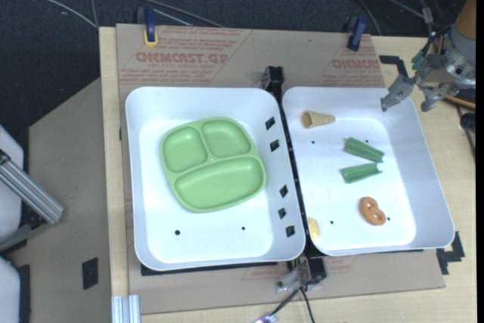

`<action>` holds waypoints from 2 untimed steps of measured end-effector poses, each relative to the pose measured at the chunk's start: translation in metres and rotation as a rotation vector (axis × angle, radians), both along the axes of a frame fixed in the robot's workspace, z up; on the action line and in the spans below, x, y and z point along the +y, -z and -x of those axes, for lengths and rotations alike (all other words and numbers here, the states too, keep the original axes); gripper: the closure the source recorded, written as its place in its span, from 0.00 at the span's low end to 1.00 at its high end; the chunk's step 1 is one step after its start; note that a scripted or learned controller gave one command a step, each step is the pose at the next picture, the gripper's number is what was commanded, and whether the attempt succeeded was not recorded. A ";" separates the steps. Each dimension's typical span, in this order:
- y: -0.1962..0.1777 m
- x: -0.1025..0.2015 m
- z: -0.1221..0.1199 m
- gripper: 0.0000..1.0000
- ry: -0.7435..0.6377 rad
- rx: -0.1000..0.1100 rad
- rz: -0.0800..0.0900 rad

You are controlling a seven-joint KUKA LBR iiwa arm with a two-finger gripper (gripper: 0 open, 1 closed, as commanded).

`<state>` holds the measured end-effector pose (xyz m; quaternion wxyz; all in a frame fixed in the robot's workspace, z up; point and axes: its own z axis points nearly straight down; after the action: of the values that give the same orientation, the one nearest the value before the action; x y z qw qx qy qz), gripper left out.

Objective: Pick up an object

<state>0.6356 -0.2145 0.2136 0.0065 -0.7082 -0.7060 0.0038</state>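
Observation:
The right bin (pixel 423 163) holds a tan cone-shaped piece (pixel 318 119) near its far left. Two green sticks (pixel 364 150) (pixel 360 172) lie in its middle. An orange pretzel (pixel 371 211) sits near the front, and a small yellow piece (pixel 311 227) rests at the front left corner. My gripper (pixel 412 100) hangs over the bin's far right corner, open, with nothing between its fingers. It is well apart from every object.
The left bin (pixel 144 185) holds a green divided plate (pixel 213 163). A black divider with clips (pixel 277 155) runs between the bins. Blue clamps (pixel 151 25) (pixel 355 32) hold the cardboard at the back. Cables trail behind the bench.

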 end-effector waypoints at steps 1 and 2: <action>-0.010 0.001 -0.003 0.00 -0.004 -0.015 0.004; 0.035 -0.006 0.000 0.00 -0.003 -0.011 0.003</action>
<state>0.6356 -0.2201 0.1787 0.0017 -0.7072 -0.7070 0.0010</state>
